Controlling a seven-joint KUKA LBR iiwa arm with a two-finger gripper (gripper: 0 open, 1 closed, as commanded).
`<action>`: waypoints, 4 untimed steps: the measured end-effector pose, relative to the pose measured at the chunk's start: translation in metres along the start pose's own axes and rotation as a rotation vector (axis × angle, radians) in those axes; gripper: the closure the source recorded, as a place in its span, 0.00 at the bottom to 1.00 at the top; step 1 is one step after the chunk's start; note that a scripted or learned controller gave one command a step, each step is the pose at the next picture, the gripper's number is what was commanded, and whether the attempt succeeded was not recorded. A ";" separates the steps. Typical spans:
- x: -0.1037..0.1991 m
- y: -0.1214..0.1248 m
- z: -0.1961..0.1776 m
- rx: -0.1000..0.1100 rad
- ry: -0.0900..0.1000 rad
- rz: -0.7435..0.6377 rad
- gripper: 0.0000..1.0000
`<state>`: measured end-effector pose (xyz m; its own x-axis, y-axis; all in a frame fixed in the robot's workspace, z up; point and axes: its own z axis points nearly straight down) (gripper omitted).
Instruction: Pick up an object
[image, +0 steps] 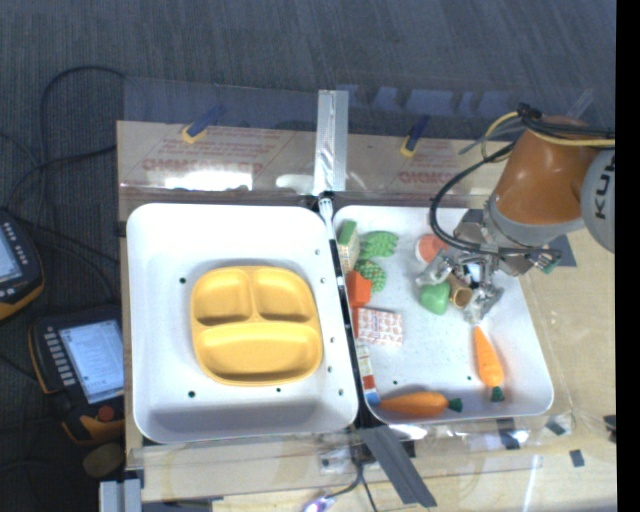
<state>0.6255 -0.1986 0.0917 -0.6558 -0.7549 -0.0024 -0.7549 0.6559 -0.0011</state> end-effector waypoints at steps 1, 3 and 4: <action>-0.001 0.038 0.002 0.007 -0.006 0.000 0.00; 0.030 0.070 0.001 0.010 -0.009 0.163 0.00; 0.078 0.082 -0.006 0.024 -0.033 -0.057 0.00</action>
<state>0.5122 -0.2041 0.0977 -0.6113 -0.7906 -0.0350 -0.7903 0.6122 -0.0262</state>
